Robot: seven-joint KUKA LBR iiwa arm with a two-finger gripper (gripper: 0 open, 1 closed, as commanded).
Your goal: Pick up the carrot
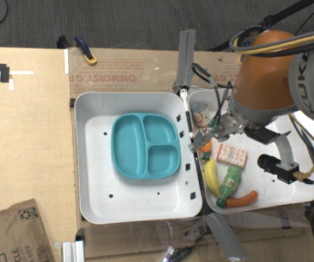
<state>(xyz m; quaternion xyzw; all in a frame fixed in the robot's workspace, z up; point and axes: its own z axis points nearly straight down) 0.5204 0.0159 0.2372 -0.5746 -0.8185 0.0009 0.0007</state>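
Over right bin [304, 192], jaws above carrot [206, 147]; opening unclear.

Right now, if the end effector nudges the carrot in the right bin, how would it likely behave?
The carrot looks round and tapered, so it would probably roll or pivot. Its glossy skin suggests a slippery, stiff toy. It touches the green bottle, which might shift too.

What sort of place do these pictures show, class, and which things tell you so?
Probably a robotics lab: a KUKA arm with loose cables reaches over two white bins, one holding toy food, on a cardboard-topped bench.
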